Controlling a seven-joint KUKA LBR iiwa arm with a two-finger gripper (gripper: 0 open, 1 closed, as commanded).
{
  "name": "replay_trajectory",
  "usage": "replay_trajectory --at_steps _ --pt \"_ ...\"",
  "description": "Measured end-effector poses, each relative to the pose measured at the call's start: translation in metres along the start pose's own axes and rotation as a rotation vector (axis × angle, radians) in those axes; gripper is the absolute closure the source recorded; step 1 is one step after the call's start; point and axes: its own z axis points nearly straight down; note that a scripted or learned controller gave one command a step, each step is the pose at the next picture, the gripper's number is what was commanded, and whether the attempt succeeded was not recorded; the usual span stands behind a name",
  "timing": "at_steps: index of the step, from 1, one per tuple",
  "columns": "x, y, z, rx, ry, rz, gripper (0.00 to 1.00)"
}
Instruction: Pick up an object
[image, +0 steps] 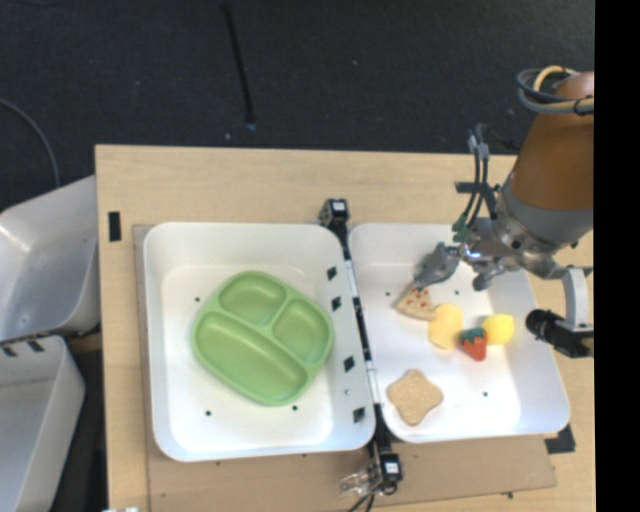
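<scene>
- In the right bin (540, 400), far half: gripper (456, 268) low over bare white floor, finger spread impossible to tell.
- Just near it: pizza slice (416, 300), tan wedge with red dots, well clear of walls.
- Left bin (160, 340): green divided plate (262, 337).

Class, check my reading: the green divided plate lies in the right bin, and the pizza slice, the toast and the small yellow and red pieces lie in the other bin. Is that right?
Not quite. The camera view shows the green divided plate in the left bin, not the right. The pizza slice, the toast and the small yellow and red pieces do lie in the other bin, which is the right one.
</scene>
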Motion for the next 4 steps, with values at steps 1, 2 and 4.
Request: replay_trajectory --at_steps 1,2,4 --pt "-0.005 -0.001 0.063 0.005 -0.001 0.003 0.00" --pt "-0.003 -0.011 0.114 0.004 0.000 0.004 0.00" --pt "-0.001 -0.010 0.143 -0.002 0.000 0.013 1.00"
